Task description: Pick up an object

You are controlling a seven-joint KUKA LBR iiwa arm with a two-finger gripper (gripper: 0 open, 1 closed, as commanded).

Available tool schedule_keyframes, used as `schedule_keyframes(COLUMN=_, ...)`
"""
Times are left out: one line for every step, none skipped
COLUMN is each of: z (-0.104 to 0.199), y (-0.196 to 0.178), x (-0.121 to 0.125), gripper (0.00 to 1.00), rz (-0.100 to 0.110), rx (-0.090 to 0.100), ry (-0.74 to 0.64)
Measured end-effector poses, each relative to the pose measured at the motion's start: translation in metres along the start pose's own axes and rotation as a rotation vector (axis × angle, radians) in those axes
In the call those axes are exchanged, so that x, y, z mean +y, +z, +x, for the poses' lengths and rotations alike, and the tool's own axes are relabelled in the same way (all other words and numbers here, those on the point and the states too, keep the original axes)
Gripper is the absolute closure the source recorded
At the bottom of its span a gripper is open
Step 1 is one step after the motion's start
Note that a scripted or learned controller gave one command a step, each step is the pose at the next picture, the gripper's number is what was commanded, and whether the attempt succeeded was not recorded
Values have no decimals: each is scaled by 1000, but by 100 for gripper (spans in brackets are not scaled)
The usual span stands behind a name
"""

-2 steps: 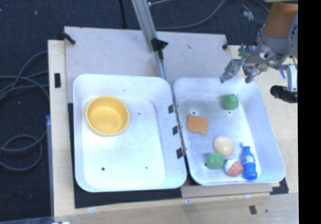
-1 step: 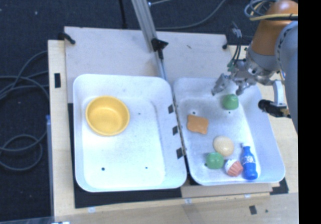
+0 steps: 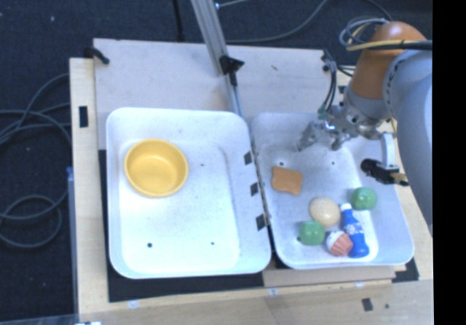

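Note:
My gripper (image 3: 320, 138) hangs over the far part of the right bin (image 3: 291, 127), its two fingers spread apart with nothing between them. Below it in that bin lies an orange-brown block (image 3: 287, 180). Nearer the front sit a cream egg-shaped object (image 3: 324, 210), a green ball (image 3: 312, 232), another green ball (image 3: 364, 198), a blue and white bottle (image 3: 354, 232) and a small orange and white piece (image 3: 337, 243).
The left bin (image 3: 204, 192) holds a yellow bowl (image 3: 156, 167). A slanted metal pole (image 3: 207, 17) rises behind the bins. Cables trail across the dark floor on the left and behind the bench.

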State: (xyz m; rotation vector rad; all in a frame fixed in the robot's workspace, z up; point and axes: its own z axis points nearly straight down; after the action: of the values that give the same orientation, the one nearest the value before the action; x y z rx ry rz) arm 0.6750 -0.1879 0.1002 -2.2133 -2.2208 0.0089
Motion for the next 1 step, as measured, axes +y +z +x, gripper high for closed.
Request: schedule_keyframes(z=1, y=-11, x=1, gripper=100, rz=-1, rx=-2, ry=-4)
